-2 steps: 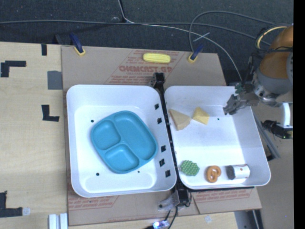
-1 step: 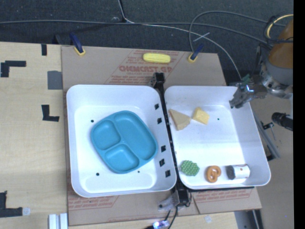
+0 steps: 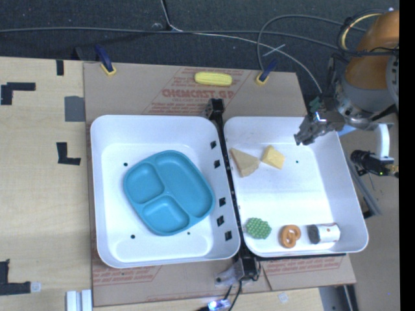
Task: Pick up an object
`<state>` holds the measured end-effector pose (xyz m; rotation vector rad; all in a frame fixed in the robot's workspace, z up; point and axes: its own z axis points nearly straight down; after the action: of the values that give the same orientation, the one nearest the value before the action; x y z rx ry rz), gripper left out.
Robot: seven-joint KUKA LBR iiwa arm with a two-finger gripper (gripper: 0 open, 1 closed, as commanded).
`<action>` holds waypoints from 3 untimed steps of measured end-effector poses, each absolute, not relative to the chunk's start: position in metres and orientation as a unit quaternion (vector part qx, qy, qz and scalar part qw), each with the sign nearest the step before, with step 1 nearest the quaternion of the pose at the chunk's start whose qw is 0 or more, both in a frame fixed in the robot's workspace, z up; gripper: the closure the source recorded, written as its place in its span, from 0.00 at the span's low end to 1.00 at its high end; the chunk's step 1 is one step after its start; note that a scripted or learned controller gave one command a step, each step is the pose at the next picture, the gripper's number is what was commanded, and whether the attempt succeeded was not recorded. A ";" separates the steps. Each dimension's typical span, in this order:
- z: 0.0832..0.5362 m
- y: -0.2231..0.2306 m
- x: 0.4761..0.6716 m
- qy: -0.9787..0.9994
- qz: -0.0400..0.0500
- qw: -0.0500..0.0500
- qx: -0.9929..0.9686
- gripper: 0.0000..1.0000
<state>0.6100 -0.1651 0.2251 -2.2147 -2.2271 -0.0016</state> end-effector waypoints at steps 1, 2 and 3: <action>0.233 -0.115 0.609 -0.709 0.000 0.001 -0.705 1.00; 0.221 -0.063 0.609 -0.709 0.000 0.001 -0.705 1.00; 0.231 -0.009 0.610 -0.710 0.000 0.001 -0.705 1.00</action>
<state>0.6102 -0.0086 0.2308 -2.2127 -2.2284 -0.0013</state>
